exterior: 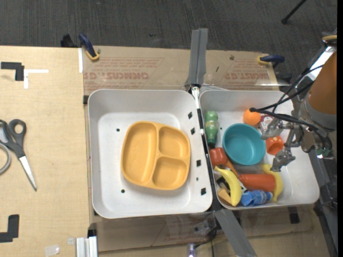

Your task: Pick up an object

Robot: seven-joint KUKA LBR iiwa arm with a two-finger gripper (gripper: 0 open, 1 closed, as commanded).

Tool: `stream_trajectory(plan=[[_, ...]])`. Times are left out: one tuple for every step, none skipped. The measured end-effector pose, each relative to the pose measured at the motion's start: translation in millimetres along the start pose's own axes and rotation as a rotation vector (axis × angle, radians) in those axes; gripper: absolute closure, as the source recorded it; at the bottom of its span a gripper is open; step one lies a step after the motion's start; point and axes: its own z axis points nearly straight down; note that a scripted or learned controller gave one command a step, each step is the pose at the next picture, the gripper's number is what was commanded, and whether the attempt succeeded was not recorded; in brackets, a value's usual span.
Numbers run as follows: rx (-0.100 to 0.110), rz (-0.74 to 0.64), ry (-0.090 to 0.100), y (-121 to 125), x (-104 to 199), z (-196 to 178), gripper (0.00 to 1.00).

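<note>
The right white bin [306, 196] holds a teal bowl [244, 143], a green bottle [211, 126], an orange ball [251, 116], a small orange cup [275, 145], a red cylinder [260, 182], a banana [230, 184] and a blue object [255, 198]. My gripper [277, 142] hangs low over that bin's right side, just right of the teal bowl. It is open. One finger [271, 126] stands behind the orange cup and the other in front of it. The cup lies in the gap between them, and contact is not clear.
The left bin [97, 143] holds a yellow divided plate [156, 155]. A red cup [218, 157] lies beside the divider between the bins. Scissors [19, 150] lie on the wooden bench at far left. Cables [292, 92] run from the arm at right.
</note>
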Motion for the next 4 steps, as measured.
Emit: stream_trajectory(plan=[[0.008,-0.115,-0.025,-9.4,36.6,96.2,0.0],[0.0,0.02,-0.003,38.5,-33.4,100.2,0.0],[-0.001,0.132,0.105,6.9,-110.6,105.7,0.0],[0.0,0.162,-0.001,-39.7,-45.3,101.7,0.0]])
